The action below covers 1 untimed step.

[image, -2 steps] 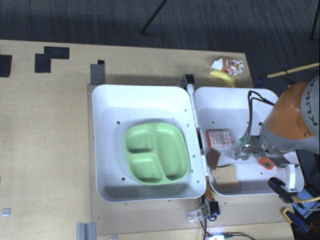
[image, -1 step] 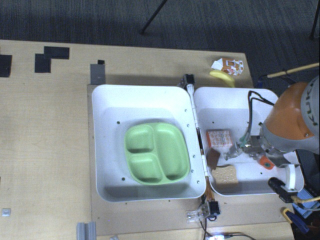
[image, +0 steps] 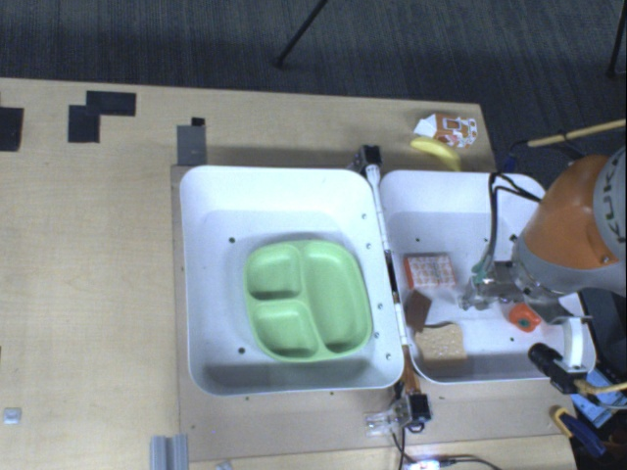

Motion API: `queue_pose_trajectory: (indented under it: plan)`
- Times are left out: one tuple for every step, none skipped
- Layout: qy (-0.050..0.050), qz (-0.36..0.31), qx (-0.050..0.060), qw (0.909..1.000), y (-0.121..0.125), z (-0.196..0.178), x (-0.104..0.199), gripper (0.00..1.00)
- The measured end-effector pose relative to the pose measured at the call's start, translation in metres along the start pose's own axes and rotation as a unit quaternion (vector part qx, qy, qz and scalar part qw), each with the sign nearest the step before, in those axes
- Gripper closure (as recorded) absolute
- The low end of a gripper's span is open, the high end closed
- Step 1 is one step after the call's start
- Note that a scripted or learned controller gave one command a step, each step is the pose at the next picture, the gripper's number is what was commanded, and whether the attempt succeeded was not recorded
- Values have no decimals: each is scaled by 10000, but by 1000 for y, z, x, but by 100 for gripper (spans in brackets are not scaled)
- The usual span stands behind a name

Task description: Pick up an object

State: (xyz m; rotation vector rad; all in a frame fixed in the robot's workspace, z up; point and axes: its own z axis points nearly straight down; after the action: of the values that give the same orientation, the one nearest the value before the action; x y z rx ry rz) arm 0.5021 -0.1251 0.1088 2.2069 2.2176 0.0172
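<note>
The gripper [image: 477, 295] hangs low over the middle of the right bin [image: 441, 199], its arm [image: 573, 228] covering that bin's right edge; whether its fingers are parted cannot be told, and nothing shows between them. A patterned block [image: 429, 270] lies just left of it; a tan sponge [image: 441, 342] sits at the near wall; an orange piece [image: 523, 317] lies right. The left bin [image: 211, 262] carries a green divided tray [image: 307, 300] mid-floor, with bare margins along its walls.
</note>
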Motion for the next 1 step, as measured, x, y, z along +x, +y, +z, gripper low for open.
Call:
queue_pose_trajectory:
  plan:
    - [-1,-2,0,10000,0,0,0,0]
